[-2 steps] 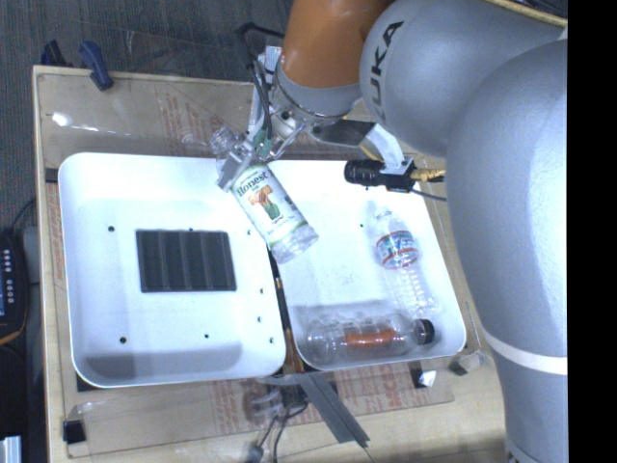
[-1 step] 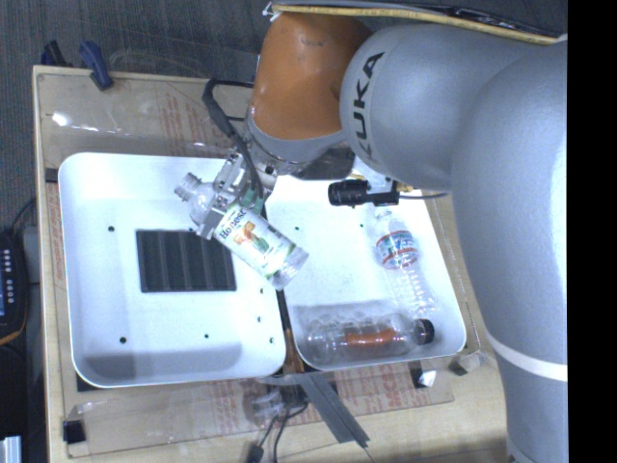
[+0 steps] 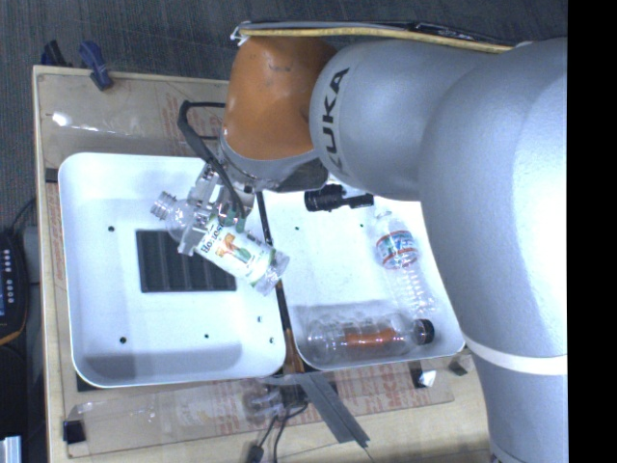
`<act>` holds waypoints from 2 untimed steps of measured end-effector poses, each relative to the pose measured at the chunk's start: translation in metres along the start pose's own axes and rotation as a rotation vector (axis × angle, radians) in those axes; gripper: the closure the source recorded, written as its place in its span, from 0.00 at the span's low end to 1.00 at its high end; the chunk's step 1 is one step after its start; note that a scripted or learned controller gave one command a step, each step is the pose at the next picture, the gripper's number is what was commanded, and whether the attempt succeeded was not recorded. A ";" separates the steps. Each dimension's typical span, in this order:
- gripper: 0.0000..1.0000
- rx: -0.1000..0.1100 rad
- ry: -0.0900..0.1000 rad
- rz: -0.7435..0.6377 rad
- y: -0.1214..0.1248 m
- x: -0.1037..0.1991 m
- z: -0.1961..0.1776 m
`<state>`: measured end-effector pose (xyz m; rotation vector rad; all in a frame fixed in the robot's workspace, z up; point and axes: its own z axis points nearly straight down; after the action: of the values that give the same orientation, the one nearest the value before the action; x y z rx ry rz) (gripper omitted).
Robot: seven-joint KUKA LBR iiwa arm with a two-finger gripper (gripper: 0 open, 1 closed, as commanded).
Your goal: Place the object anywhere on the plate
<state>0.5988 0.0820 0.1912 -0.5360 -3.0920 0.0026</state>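
Two shallow white bins are sitting side by side on the pale wooden bench (image 3: pixel 58 104). Nearest to me, at 6 o'clock in the right-hand white bin (image 3: pixel 328 268), a clear plastic bottle with a black cap and brownish contents (image 3: pixel 362 336) is lying on its side along the front wall. Just beyond it, towards 2 o'clock, a clear plastic bottle with a blue and red label (image 3: pixel 400 254) is lying lengthwise.

In the left-hand white bin (image 3: pixel 72 258), a dark rectangular slatted plate (image 3: pixel 178 263) is resting flat on the floor. At its 1 o'clock corner, a clear plastic bottle with a white and orange label (image 3: pixel 231 247) is hanging tilted, its neck pointing to 10 o'clock and its base reaching over the divide between the bins. The two-finger gripper (image 3: pixel 217 210) is clamping this bottle near its neck end.

Farther back, the grey arm (image 3: pixel 434 143) with its orange band (image 3: pixel 275 95) is leaning in from 3 o'clock. At 11 o'clock on the bench, a blue clamp (image 3: pixel 94 66) is gripping the edge.
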 end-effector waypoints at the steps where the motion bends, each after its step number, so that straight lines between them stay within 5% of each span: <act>1: 1.00 -0.001 -0.003 0.058 -0.019 -0.022 -0.038; 2: 1.00 0.000 0.000 -0.235 -0.041 -0.009 0.000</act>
<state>0.5938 0.0406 0.1914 -0.1692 -3.1338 0.0015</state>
